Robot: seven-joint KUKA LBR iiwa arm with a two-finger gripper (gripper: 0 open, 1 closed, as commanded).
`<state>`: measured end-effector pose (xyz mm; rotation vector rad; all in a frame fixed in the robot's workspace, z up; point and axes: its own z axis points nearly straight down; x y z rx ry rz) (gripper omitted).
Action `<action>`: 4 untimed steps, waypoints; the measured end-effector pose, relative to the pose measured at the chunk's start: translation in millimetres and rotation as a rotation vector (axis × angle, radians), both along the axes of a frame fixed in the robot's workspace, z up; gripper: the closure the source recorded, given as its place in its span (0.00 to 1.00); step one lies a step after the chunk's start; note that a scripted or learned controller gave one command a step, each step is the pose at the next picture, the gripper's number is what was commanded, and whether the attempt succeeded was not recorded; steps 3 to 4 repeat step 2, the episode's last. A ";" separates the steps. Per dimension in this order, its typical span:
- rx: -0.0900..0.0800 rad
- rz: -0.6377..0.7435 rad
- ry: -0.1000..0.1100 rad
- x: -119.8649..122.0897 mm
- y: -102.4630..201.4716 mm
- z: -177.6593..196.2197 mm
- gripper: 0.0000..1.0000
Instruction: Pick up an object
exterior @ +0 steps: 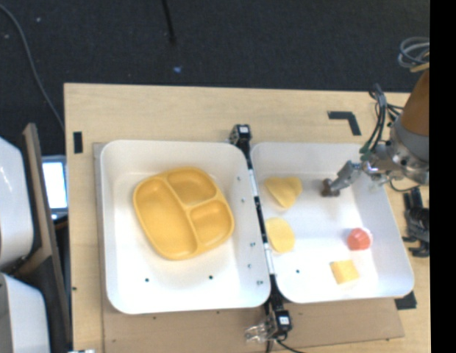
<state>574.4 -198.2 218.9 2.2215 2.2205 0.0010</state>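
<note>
My gripper (333, 188) reaches in from the right and hangs low over the back part of the right bin (382, 219). Its dark tip is just right of a yellow wedge-shaped piece (284, 192) and apart from it. A second yellow piece (279, 235) lies by the bin's left wall. A red ball (359, 239) and a yellow block (344, 271) sit toward the front right. Nothing shows in the gripper's grasp.
The left bin (118, 271) holds a yellow divided plate (184, 212) with three compartments. A black clamp (242, 133) sits at the back where the two bins meet. Cables hang at the right by the arm (413, 134).
</note>
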 end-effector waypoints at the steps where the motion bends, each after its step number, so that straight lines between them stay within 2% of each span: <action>1: -0.001 0.010 0.000 -14.1 -17.0 -2.6 0.00; 2: -0.001 0.003 -0.005 -7.6 16.1 49.7 0.00; 4: -0.001 0.003 -0.005 -7.6 16.1 49.7 0.00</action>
